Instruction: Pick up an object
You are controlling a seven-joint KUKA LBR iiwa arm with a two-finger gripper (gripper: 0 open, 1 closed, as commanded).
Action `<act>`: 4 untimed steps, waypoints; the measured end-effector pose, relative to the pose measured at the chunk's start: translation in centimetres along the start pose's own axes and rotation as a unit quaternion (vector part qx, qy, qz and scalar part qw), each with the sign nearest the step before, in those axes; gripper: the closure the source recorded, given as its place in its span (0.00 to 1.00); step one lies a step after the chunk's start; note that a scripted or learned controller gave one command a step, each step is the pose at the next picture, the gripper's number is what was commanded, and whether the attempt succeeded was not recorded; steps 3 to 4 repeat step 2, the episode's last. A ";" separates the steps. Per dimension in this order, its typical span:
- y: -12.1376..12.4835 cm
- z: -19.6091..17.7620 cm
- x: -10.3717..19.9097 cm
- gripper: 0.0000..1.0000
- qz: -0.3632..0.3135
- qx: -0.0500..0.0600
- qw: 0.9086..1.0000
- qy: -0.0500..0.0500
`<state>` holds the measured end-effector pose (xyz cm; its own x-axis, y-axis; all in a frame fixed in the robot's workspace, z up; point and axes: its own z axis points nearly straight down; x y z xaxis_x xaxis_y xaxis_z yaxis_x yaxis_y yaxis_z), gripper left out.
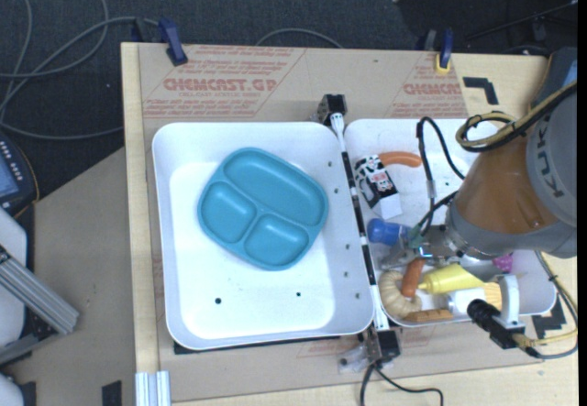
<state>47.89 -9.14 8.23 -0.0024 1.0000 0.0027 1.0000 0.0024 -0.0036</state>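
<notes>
Two white bins sit side by side on the bench. The left bin (174,212) holds a blue divided plate (264,207), lying flat near its middle. The right bin (367,134) is cluttered. An orange sausage (401,159) lies at the far side, with a black-and-white toy (372,177) just left of it. Nearer, a blue bottle (385,232) rests against the left wall. A yellow piece (449,280) and a pale ring-shaped piece (396,296) crowd the near edge. The arm (509,184) reaches over this bin from the right. Its gripper (425,246) is low among the clutter, between the blue bottle and the yellow piece. Whether it is open or closed I cannot tell.
</notes>
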 end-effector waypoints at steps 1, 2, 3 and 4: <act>0.1 -1.2 -0.1 1.00 0.001 -0.003 1.000 -0.001; 3.4 -10.8 7.5 1.00 -0.004 -0.008 1.000 0.000; 3.4 -10.8 7.5 1.00 -0.004 -0.008 1.000 0.000; 3.4 -10.8 7.5 1.00 -0.004 -0.008 1.000 0.000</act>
